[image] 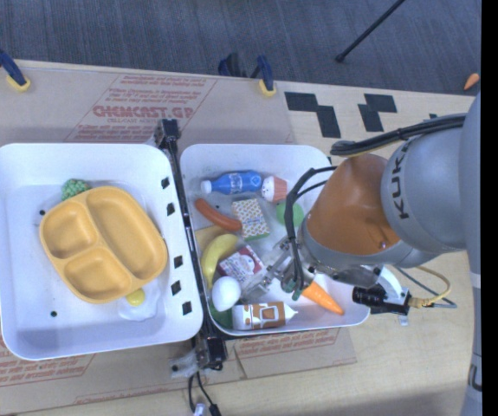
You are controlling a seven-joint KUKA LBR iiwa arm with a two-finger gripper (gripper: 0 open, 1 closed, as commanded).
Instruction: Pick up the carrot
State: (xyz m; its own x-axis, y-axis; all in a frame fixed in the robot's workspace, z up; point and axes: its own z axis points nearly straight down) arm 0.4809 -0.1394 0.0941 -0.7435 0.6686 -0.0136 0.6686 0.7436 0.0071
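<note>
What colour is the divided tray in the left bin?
Yellow-orange: the three-compartment plastic tray shows best in the camera view, lying in the left white bin.

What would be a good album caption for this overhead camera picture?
Robot arm reaches into the right bin of toy groceries, beside the carrot; a yellow tray sits in the left bin.

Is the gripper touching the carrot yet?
Cannot tell. In the camera view the gripper sits right at the carrot's left end, but the arm's bulk and clutter hide any contact or gap.

Grey arm enters from 3 o'clock, orange band above wrist, bent steeply down; claw (288,277) hangs low toward 6 o'clock.
</note>
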